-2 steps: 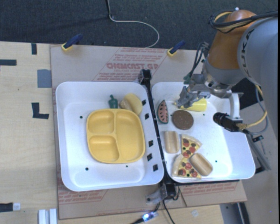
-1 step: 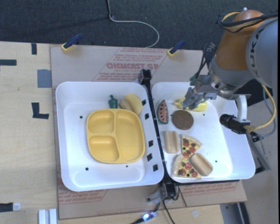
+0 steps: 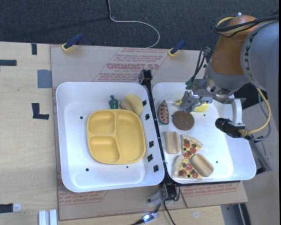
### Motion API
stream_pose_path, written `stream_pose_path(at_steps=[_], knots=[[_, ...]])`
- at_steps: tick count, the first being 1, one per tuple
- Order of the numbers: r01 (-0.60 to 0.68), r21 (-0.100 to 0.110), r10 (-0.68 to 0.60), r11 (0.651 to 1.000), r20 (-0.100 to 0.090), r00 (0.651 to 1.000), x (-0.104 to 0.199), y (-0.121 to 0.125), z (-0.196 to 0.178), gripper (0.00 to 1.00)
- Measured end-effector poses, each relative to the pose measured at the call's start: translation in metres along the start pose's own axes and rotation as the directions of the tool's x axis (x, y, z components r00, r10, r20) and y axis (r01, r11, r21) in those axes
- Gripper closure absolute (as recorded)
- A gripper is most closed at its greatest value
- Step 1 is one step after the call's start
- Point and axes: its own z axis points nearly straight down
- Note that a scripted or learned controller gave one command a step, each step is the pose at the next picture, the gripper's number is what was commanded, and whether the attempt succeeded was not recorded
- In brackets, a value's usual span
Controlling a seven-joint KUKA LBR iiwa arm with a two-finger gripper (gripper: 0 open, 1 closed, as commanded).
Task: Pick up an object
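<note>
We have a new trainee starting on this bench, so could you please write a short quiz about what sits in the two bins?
1. True or false: the yellow divided plate lies in the right bin.
2. Which item lies nearest the gripper? A) brown round patty B) hot dog C) green item
3. Which item lies against the divider in the right bin?

Key: 1 false, it lies in the left bin; 2 A; 3 the watermelon slice.
</note>
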Motion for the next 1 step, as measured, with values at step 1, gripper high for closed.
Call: stream_pose_path(at_steps=[1], knots=[[0.001,-0.003,-0.001,1.000,-0.001,1.000,-0.0067,0.0084,-0.0185,1.00]])
